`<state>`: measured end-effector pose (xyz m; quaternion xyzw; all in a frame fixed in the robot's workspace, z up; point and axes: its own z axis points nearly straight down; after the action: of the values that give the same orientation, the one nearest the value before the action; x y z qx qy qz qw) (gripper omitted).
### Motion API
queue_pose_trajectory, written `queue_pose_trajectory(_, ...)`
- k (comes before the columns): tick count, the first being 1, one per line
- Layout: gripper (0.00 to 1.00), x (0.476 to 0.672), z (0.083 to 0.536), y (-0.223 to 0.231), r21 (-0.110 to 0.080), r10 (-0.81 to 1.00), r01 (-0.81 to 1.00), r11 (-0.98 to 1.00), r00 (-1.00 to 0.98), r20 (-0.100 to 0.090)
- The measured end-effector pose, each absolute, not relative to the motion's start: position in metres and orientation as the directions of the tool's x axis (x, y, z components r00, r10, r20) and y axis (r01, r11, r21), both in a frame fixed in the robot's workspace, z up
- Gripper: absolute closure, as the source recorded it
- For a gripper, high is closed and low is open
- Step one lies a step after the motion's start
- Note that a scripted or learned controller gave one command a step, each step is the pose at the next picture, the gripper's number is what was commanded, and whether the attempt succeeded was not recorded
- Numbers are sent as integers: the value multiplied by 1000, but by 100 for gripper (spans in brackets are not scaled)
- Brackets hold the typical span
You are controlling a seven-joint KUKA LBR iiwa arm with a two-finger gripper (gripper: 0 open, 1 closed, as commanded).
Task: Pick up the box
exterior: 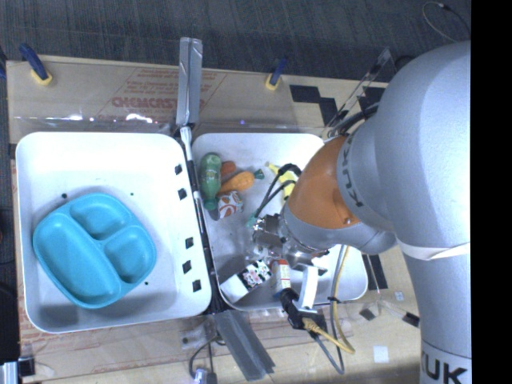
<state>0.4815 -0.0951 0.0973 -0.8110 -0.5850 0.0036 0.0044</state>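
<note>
— Box (255,275) first: where does it lie?
— In the right bin (240,146), down by the near wall, a small white carton with dark print, tilted on its side.
— And the gripper (282,250)?
— Hanging low over that same corner, just right of and above the box, close beside it. I cannot tell how the jaws stand; the wrist hides them.
— Anything else about?
— A green bottle (210,174), a carrot (237,182) farther back, and a blue divided tray (94,249) in the left bin (48,146)
</note>
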Motion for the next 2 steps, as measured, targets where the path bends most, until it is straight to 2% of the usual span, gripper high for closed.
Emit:
queue_pose_trajectory(1, 0, 481, 97, -95, -12, 949, 949, -315, 315, -1)
queue_pose_trajectory(2, 0, 559, 89, -94, -9, 920, 920, -392, 392, -2)
